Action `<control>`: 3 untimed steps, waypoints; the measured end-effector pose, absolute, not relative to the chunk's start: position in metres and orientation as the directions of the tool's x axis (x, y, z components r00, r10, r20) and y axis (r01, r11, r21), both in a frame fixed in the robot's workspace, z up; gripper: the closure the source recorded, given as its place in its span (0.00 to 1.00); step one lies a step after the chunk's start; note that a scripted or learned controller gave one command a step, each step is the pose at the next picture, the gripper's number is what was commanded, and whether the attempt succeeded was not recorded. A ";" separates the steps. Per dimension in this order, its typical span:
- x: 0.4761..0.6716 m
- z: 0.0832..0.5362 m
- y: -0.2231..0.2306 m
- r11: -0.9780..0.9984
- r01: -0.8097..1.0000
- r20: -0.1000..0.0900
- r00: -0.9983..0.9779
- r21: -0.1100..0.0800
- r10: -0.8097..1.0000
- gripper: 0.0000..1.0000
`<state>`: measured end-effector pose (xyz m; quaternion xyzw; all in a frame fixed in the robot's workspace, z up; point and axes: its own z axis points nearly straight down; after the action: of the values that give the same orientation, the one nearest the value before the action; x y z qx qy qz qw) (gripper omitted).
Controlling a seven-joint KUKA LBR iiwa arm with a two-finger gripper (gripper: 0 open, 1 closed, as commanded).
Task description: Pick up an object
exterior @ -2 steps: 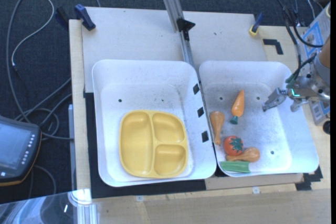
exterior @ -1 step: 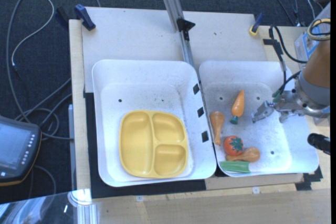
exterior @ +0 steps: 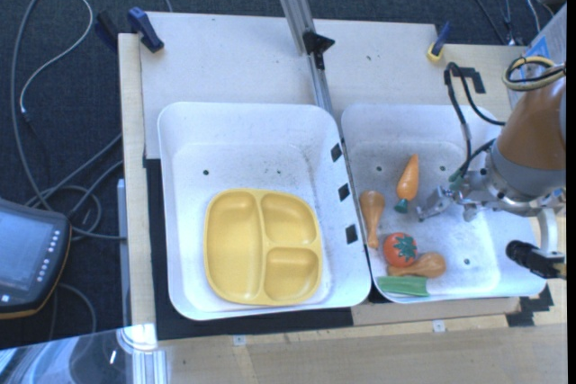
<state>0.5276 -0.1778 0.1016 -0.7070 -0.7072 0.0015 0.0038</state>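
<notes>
Two white bins sit side by side on the bench, and the gripper [exterior: 430, 208] is down inside the right bin [exterior: 468, 270], near its middle. Its fingers are spread, nothing between them. Just beside the fingertips lies the carrot [exterior: 409, 178], tilted, green end toward the gripper. Toward the bin's left edge rests a tan drumstick [exterior: 371, 216]; along the near edge sit a tomato [exterior: 400, 248], a small squash [exterior: 425, 265] and a green pod [exterior: 402, 285]. The left bin [exterior: 180, 193] holds a yellow divided plate [exterior: 264, 245].

1 fixed camera looks down at a slant from well above the pale wooden bench [exterior: 225, 58], taking in both shallow white plastic bins [exterior: 180, 135] and surrounding dark carpet [exterior: 63, 148].
</notes>
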 end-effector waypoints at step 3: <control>0.532 0.168 -0.179 0.002 1.000 -0.002 -0.002 0.007 1.000 1.00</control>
<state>0.5322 -0.1787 0.1679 -0.7065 -0.7077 -0.0017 -0.0034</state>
